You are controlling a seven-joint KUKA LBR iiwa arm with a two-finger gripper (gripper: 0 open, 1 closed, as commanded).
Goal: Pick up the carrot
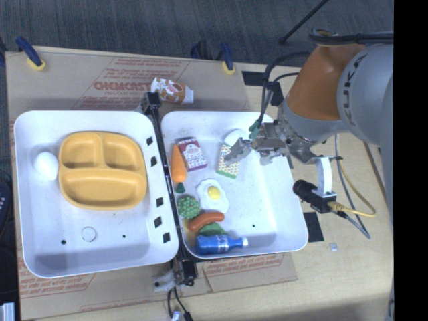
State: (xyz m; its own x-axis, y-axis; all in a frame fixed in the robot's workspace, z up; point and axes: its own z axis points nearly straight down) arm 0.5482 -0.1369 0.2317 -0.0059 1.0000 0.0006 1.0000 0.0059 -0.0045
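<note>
Cardboard covered the bench under two white bins. Against the right bin's (284, 236) left wall lay the carrot (178, 163), touching a red box (191, 154). The gripper (239, 151) hung over a green packet (229, 160), well right of the carrot; its grip I couldn't make out. Wall and box could block a grab.

The carrot (178, 164) lies in the right bin (281, 209), against its left wall.

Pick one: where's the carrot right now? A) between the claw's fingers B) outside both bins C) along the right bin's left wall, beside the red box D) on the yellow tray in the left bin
C: the carrot lies against the right bin's left wall, next to the red box, apart from the claw.
</note>
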